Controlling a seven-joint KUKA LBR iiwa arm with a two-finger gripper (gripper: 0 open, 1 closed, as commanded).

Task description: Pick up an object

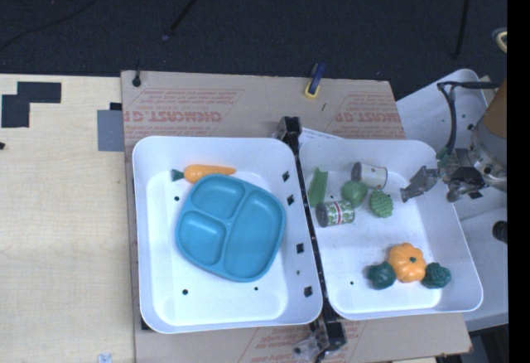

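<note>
The right bin holds several small items. At its upper left lie a green pod, a small tin can on its side, a round green fruit, a grey cup tipped over and a bumpy green piece. Near the front sit an orange pumpkin and two dark green broccoli pieces. My gripper hovers over the bin's upper right part, to the right of the bumpy green piece. It is open, with nothing between its fingers.
The left bin contains a blue divided plate and a carrot behind it. A black divider runs between the two bins. Cardboard lies under both bins, and a blue-yellow clamp sits at its far edge.
</note>
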